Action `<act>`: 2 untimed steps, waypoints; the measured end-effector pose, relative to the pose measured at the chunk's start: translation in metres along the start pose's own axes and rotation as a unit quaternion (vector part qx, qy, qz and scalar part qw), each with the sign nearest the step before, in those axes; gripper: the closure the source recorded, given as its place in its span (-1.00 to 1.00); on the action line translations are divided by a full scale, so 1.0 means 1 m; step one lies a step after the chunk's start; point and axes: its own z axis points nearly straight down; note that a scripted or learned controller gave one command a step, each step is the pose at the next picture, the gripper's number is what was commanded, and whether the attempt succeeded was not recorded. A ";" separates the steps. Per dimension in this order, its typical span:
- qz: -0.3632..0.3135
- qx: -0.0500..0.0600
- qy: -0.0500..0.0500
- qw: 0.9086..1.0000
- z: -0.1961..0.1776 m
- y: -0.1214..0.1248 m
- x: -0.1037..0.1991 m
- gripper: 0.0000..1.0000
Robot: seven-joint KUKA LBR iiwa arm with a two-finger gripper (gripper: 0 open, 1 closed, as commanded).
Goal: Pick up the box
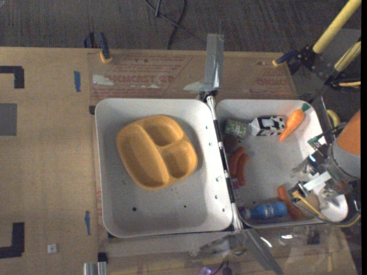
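Box [269, 125] is what matters here: a small carton printed in black-and-white cow patches, lying on its side in the upper part of the right bin [261, 171], well apart from the claw [317, 189]. The claw hangs low at the bin's right edge, near its lower right corner, under the grey arm [350, 153] with the orange band. Whether its tips are apart or together I cannot tell; the metal parts there blur into one another, and nothing shows between them.

From the claw, the box lies at about ten o'clock, up and to the left across the open floor of the bin. Its long axis runs roughly nine to three, with a slight tilt. A closing line across its short side, twelve to six, looks the likelier fit.

Nearer neighbours matter. At the claw's own position, a red sausage-like piece [287, 201] lies just beside it at about eight o'clock, and a blue bottle [268, 211] sits farther along at eight, by the bin's bottom wall. Touching or nearly touching the box at its three o'clock end is a toy carrot [292, 124], tilted upward to the right; a green can [235, 128] lies just beside its nine o'clock end. Two red sausages [238, 165] lie below at seven o'clock from the box.

The left bin [114, 211] holds a yellow divided plate [156, 151], far off on the counter [46, 153].
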 end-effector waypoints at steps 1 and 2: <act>-0.093 -0.005 -0.013 0.996 -0.105 0.014 0.007 -1.00; -0.121 -0.002 -0.013 0.993 -0.036 -0.004 -0.010 -1.00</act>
